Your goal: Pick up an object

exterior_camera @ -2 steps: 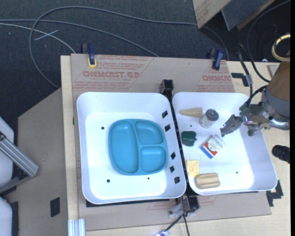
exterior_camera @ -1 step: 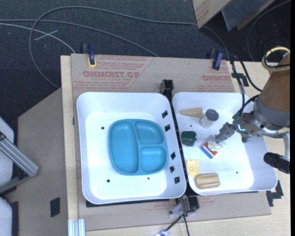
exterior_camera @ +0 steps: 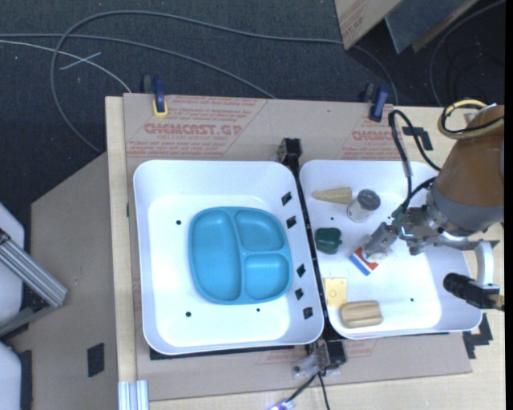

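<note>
While the arm (exterior_camera: 473,172) reaches in from the right of the frame, I see the gripper (exterior_camera: 379,243) low over the middle of the right bin (exterior_camera: 449,308), its tip just above a small red, white and blue item (exterior_camera: 365,262). I judge that item to be the target, since the tool is angled straight toward it. Whether the pincer is wide or narrow I cannot tell; the tool blurs into grey metal there, and nothing is visibly held.

Other candidates sit loosely around it, well spread, which I take as deliberate scatter so that each can be grasped alone: a green block (exterior_camera: 327,239) to the left, a tan cone (exterior_camera: 333,194) and a small jar (exterior_camera: 363,203) toward the upper part of the bin, a yellow tile (exterior_camera: 335,290) and a tan block (exterior_camera: 361,313) near the lower edge.

In the left bin (exterior_camera: 152,240) a blue tray (exterior_camera: 239,254) with three compartments lies flat at centre, touching nothing else.

Both bins rest side by side on a cardboard sheet (exterior_camera: 200,120) with red lettering, pinned at the upper edge by two blue clamps (exterior_camera: 159,94). Around it is dark carpet (exterior_camera: 48,96) with thin cables (exterior_camera: 80,48) looping across the upper left, and a cardboard box (exterior_camera: 361,18) at the top.
</note>
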`<state>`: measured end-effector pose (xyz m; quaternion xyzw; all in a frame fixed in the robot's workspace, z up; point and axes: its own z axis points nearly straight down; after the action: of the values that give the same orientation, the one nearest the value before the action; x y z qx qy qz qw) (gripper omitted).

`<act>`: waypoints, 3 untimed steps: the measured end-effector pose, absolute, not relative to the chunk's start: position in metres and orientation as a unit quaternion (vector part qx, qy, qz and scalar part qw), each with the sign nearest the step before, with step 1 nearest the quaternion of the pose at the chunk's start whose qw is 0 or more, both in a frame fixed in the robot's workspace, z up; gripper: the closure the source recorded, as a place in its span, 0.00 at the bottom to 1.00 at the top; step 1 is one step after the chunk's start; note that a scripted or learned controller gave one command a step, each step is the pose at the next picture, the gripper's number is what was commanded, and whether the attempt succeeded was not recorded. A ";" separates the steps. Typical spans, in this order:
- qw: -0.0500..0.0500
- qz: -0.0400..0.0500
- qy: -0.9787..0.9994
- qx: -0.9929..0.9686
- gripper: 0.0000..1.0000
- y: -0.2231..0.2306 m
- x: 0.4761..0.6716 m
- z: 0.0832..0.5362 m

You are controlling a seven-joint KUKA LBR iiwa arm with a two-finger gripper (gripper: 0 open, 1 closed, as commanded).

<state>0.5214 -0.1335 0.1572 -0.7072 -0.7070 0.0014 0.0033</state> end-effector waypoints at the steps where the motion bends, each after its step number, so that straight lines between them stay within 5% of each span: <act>1: 0.004 0.002 -0.707 -0.707 0.00 -0.131 0.522 0.094; 2: 0.001 -0.001 -0.707 -0.707 1.00 -0.131 0.524 0.109; 3: -0.003 -0.002 -0.707 -0.707 1.00 -0.140 0.524 0.168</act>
<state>0.5244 -0.1401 0.1683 -0.7072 -0.7070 -0.0016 -0.0028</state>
